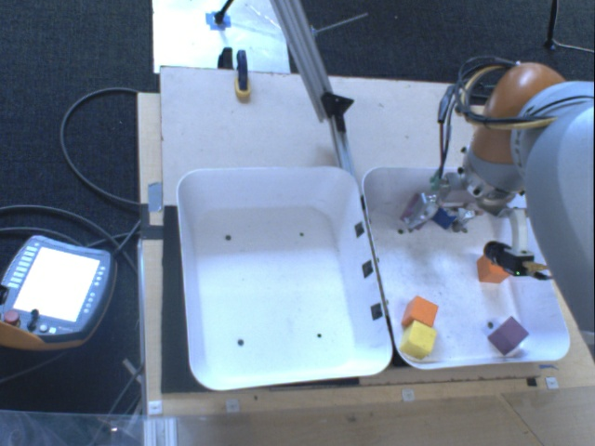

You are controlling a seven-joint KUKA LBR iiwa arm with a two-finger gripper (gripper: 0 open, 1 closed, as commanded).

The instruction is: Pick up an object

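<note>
Blocks are what this is about, and they all sit in the right bin (558,347): an orange block (420,310) touching a yellow block (418,340) near the bin's left wall, a purple block (508,334) toward the near right corner, and another orange block (491,269) by the right side, partly covered by a dark piece of the arm's hardware. From the overhead camera, the gripper (429,209) hangs low over the far part of that bin, the grey arm (558,147) bending in from the right with its orange band (516,86) above the wrist. Something small and blue shows just beside the tool, but whether it is a block or part of the gripper is too blurred to say, and how the gripper is set I cannot tell. The left bin (191,277) lies alongside. My read: the loose spread of blocks suits a program that tries whichever is nearest, so the pick looks not yet done.
</note>
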